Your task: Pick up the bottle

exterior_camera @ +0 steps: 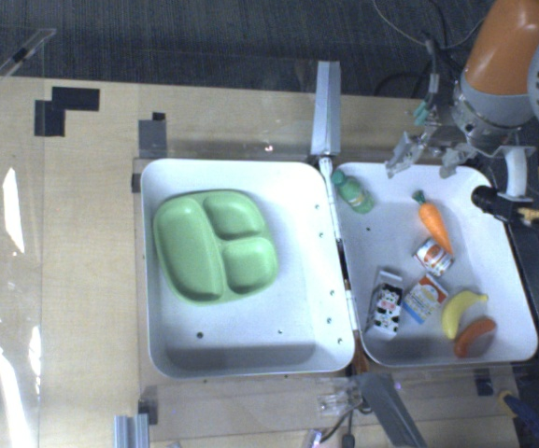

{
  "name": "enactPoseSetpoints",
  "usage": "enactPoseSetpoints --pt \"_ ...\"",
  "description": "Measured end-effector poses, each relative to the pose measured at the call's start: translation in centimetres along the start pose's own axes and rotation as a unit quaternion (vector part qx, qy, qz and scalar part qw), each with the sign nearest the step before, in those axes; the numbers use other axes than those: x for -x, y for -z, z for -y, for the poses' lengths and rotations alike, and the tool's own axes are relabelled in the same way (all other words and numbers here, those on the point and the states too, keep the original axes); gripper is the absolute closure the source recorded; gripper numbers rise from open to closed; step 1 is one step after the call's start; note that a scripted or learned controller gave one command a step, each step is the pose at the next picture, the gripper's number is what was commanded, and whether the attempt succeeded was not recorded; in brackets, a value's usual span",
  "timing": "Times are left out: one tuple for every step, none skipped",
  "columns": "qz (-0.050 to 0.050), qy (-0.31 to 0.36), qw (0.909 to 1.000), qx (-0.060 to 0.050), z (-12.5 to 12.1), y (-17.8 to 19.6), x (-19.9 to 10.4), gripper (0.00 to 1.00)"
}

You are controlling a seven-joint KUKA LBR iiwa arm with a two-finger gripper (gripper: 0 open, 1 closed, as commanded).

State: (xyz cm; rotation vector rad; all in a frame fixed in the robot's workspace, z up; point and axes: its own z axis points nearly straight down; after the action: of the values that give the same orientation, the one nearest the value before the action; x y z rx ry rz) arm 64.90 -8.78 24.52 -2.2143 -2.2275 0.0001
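Bottle first: it was small and green, lying on its side in the far left corner of the right bin, close against the wall that divided the two bins. I judged that corner an awkward spot, since the wall left little room for a finger on that side.

The gripper hung over the far rim of the same bin, to the right of the bottle and apart from it. Its fingers stood spread with nothing between them, which suited an approach not yet made.

The other things sat nearer the middle and front of that bin, clear of the bottle: a carrot, a can, a small carton, a banana. The left bin held a green divided plate, out of the way.
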Motion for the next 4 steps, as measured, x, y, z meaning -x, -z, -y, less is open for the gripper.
enactPoseSetpoints --pt "0.0 0.117 0.9931 0.0 -0.4 -5.9 -9.9 0.0" --pt "0.0 0.112 0.9938 0.001 0.9 -6.3 -4.5 0.0" --pt "0.001 0.1 0.995 0.003 -1.9 -14.9 1.7 0.0" --pt "0.001 0.101 0.9948 0.004 -2.0 -13.8 1.6 1.0"
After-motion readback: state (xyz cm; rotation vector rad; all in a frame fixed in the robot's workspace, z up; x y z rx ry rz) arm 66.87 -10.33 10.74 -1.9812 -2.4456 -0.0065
